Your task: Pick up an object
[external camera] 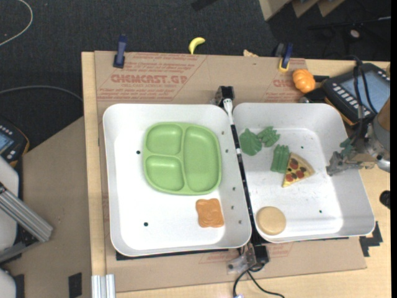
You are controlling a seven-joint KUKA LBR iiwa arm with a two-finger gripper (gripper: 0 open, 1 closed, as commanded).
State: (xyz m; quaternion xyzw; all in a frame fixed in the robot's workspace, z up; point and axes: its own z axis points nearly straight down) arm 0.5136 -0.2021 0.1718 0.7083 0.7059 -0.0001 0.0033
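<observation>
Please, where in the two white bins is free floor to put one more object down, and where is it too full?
Left bin: bare floor left of the green divided plate, and below it, left of the orange waffle. Right bin: bare floor between the pizza slice and the gripper, also right of the round bun. Crowded around the green pieces.

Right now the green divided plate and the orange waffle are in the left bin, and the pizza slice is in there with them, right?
Not quite. The camera view shows the pizza slice in the right bin, beside green pieces. The green divided plate and the orange waffle are in the left bin, as you said.
</observation>
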